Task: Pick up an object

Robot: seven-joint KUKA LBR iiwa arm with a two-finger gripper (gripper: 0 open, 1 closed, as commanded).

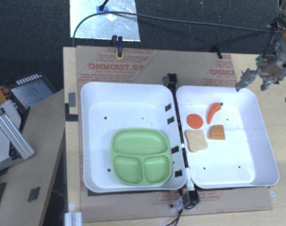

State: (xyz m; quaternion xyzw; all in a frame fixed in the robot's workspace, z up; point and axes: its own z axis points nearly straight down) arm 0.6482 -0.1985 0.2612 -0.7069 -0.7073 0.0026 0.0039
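Note:
In the right bin (256, 140) lie four small food items close together: an orange carrot (213, 111), a red round slice (194, 121), a tan bread slice (196, 140) and an orange-brown square piece (217, 133). My gripper (255, 81) hangs at the far right, above the right bin's back right corner, well away from the food items. Its two fingers are spread apart and nothing is between them.
The left bin (96, 107) holds a green divided plate (140, 155) near its front. A clamp joins the bins at the back middle (170, 79). A cable runs across the back of the bench. Grey equipment sits off the bench to the left (11, 126).

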